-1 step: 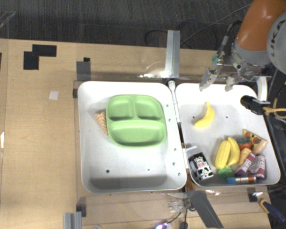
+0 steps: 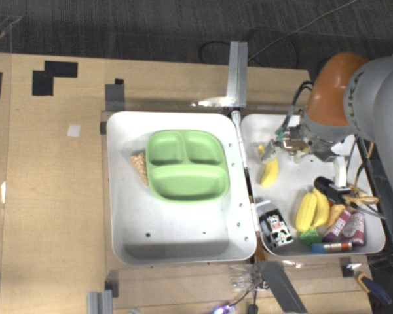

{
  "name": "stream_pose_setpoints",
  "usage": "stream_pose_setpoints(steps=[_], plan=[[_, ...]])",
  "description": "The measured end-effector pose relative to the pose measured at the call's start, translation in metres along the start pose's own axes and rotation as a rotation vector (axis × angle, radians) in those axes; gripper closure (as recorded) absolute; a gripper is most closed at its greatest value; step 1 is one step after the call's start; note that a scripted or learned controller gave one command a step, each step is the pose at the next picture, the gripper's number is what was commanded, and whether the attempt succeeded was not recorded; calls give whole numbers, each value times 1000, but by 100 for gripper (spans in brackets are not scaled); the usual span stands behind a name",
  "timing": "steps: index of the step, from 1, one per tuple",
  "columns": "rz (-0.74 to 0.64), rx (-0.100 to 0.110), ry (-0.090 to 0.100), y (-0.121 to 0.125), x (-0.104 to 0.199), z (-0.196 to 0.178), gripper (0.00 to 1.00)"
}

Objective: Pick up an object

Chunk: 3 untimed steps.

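This looks like a robotics lab. Two shallow white bins (image 2: 118,195) sit side by side on a pale wooden bench (image 2: 46,195) with black marker patches near its far left corner, metal brackets (image 2: 238,70) clamp the bins at their edges, and cables (image 2: 301,25) trail across dark carpet beyond the bench's far edge.

A small yellow banana (image 2: 269,173) lies alone in the right bin (image 2: 373,241).
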<state>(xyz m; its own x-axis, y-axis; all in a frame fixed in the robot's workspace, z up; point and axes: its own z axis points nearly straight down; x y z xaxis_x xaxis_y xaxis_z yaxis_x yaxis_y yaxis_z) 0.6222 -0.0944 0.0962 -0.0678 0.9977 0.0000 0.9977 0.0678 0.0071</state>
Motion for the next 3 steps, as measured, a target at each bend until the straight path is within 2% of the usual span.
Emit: stream_pose_setpoints(steps=[1, 2, 3], plan=[[1, 0, 0, 0, 0, 0, 0], [0, -5, 1, 2, 1, -12, 100], [10, -1, 1, 39, 74, -91, 100]])
